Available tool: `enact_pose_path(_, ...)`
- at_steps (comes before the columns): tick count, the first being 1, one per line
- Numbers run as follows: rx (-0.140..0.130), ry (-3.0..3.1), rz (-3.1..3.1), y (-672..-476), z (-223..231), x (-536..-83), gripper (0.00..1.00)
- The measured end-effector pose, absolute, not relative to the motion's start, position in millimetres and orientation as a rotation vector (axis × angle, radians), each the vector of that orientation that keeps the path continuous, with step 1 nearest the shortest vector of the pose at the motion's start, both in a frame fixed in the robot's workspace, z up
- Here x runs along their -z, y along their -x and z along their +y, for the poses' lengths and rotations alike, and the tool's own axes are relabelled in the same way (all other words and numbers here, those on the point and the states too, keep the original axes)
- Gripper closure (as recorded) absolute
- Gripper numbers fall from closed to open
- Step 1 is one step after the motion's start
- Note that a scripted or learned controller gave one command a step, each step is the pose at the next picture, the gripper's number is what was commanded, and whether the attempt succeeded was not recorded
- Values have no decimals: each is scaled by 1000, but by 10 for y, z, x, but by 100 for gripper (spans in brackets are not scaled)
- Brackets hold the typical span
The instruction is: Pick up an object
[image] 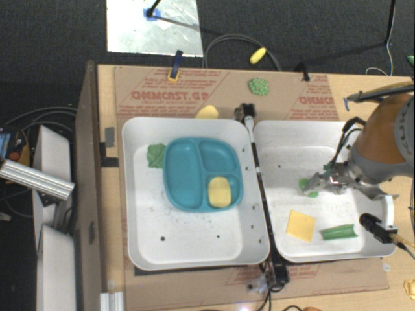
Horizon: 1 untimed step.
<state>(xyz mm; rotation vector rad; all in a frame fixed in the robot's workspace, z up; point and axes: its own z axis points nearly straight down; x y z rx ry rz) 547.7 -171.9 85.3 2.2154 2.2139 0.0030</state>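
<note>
The fingers of the gripper (322,183) are low in the right bin (285,144), at its middle, but whether they are spread or closed is too small and too cluttered to tell. Touching or just beside their left tips lies a small green piece (307,186), and I cannot say whether it sits between the fingers or only against them. If that is the target, it lies to the left of the fingers, toward the divider between the bins, so the coming move would need only a slight leftward settling rather than a reach. Nearer the front rim, a yellow square (301,225) lies flat, and beside it, to the right, a green stick (338,232) rests with its long axis running left to right; both are well apart from the fingers. The left bin (139,193) holds a blue divided plate (194,167) with a yellow lump (220,192) in one compartment and a green leaf (156,155) at its left edge. Nothing appears to block the small green piece.
</note>
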Motion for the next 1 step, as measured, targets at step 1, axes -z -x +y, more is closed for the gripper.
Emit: enact_pose_path(1,3,-2227,2220,-4834,-1877,-839,0)
